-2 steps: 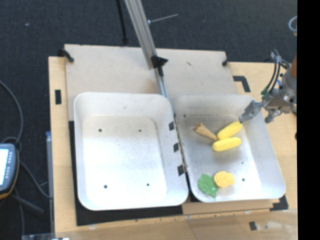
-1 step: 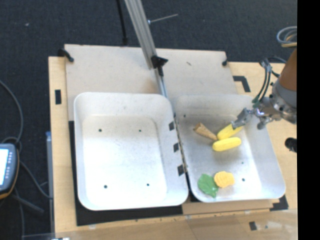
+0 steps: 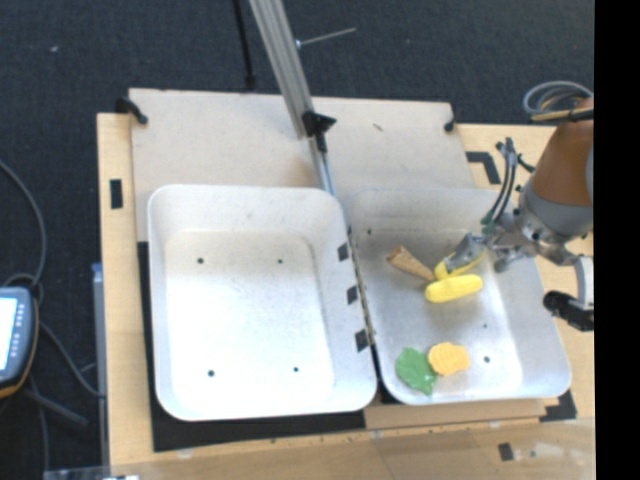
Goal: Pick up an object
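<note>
Here, jaws (image 3: 458, 266) touch a plain, unlabelled yellow object (image 3: 453, 288).

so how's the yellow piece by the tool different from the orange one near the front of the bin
The yellow piece is long and banana-like; the orange piece is rounder and more compact. The yellow piece lies mid-bin right at the tool; the orange piece sits nearer the front edge, apart from the tool. The orange piece lies beside a green piece; the yellow piece lies near a tan wedge. Both lie in the right bin.
</note>
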Available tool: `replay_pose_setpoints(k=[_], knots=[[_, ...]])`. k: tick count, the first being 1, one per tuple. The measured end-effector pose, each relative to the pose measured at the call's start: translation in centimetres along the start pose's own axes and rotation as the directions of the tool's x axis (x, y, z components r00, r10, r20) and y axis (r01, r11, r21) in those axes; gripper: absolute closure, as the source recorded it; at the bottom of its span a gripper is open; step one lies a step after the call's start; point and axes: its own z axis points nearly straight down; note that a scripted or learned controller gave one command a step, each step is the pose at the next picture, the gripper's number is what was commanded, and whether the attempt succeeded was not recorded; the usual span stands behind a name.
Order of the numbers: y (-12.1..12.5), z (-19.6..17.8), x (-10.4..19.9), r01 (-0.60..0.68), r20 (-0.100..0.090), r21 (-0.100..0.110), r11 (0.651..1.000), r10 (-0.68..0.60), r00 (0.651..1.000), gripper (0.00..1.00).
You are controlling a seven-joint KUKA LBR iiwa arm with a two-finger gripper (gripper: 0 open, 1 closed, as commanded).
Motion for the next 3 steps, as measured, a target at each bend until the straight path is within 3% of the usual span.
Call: replay_pose_setpoints(k=[1, 3], knots=[[0.2, -1.6, -0.2, -0.001, 0.002, -0.009, 1.0, 0.001, 1.0, 1.0], [0.6, -10.3, 0.3, 0.004, 0.002, -0.01, 1.0, -0.004, 1.0, 1.0]])
